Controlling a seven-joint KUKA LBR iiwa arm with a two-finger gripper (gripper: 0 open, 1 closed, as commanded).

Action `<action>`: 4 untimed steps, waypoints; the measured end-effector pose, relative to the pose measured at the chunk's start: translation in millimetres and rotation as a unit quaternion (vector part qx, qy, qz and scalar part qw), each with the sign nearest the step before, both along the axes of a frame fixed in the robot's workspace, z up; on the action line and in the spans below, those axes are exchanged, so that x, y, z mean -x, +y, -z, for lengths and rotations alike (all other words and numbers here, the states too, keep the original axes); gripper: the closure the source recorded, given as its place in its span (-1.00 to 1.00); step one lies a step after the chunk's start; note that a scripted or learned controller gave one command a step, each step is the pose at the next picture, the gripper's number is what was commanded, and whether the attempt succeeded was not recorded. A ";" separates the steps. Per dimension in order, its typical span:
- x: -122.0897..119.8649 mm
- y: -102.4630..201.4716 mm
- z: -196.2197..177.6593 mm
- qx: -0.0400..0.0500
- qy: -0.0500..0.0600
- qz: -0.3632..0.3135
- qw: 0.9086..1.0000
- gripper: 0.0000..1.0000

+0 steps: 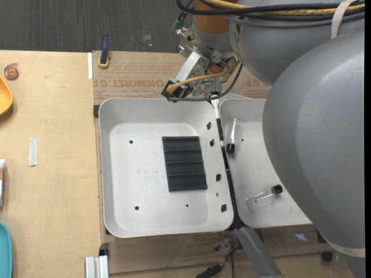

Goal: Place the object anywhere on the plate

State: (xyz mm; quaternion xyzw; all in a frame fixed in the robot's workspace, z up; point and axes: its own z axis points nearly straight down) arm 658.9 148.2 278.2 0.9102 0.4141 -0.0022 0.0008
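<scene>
The black ribbed plate point(184, 163) is lying in the middle of the left bin point(116, 213). Two clear tubes with black caps, one point(230, 136) just right of the plate past the bin wall, the other point(264, 196) farther right, are resting in the right bin point(255, 213).

Risk: a round tube is likely to roll or slip during pickup.

The gripper point(203, 88) is hanging above the far rim beyond the plate; its opening cannot be determined, and no object is visible in it.

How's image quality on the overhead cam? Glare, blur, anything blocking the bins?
Camera view: lighting is even and soft, with no harsh glare on the left bin. The black ribbed plate is sharp. The arm bulks large, close to the lens, and covers much of the right bin. The clear tubes are faint against the white.
</scene>
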 end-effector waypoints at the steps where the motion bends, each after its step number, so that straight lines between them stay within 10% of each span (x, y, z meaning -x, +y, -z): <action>1: 14.0 50.3 44.9 -0.001 0.001 -0.263 0.965 1.00; 2: 55.5 72.3 57.9 -0.001 0.001 -0.305 0.952 1.00; 3: 40.6 79.0 59.6 -0.001 0.000 -0.423 0.906 1.00; 4: 53.0 53.2 114.5 -0.002 0.001 -0.419 0.908 1.00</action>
